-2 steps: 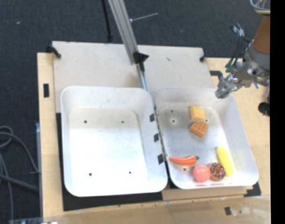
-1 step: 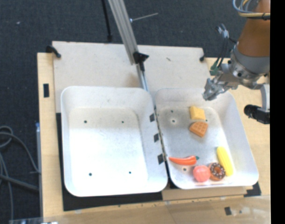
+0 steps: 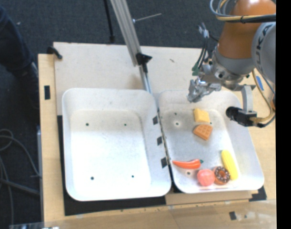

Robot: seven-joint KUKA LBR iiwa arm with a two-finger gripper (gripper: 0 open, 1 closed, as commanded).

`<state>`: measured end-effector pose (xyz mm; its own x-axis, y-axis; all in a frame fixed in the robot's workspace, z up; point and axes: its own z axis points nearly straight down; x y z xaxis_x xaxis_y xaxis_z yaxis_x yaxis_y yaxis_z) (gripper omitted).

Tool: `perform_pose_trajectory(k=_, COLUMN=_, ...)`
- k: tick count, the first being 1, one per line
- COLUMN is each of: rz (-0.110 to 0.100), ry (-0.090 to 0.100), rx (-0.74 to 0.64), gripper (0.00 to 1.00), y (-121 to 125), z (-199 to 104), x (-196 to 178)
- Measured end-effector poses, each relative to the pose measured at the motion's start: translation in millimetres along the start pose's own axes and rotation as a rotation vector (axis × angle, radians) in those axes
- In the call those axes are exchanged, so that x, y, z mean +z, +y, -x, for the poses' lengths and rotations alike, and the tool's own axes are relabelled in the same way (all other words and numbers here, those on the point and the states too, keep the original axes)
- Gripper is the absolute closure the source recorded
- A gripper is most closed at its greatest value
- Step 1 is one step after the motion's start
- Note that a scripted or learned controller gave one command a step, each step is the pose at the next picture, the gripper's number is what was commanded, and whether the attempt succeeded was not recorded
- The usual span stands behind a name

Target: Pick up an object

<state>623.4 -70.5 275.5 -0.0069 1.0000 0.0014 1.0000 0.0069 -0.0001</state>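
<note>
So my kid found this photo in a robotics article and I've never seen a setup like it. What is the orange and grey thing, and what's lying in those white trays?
That is a robot arm, grey with an orange band, reaching in from the right; one fixed camera looks down on the bench at a slant. Its gripper hangs above the far end of the right white bin, with nothing seen in it. In that bin lie toy foods: a yellow cheese-like block, a tan waffle piece, an orange-red chilli, a pink round fruit, a brown doughnut and a yellow banana. The left white bin sits beside it.
</note>
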Motion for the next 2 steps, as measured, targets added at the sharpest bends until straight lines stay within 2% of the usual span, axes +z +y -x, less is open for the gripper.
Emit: perform_pose_trajectory(k=2, rz=0.002, ry=0.0, rx=-0.001, gripper=1.0, y=-9, z=-116, x=6)
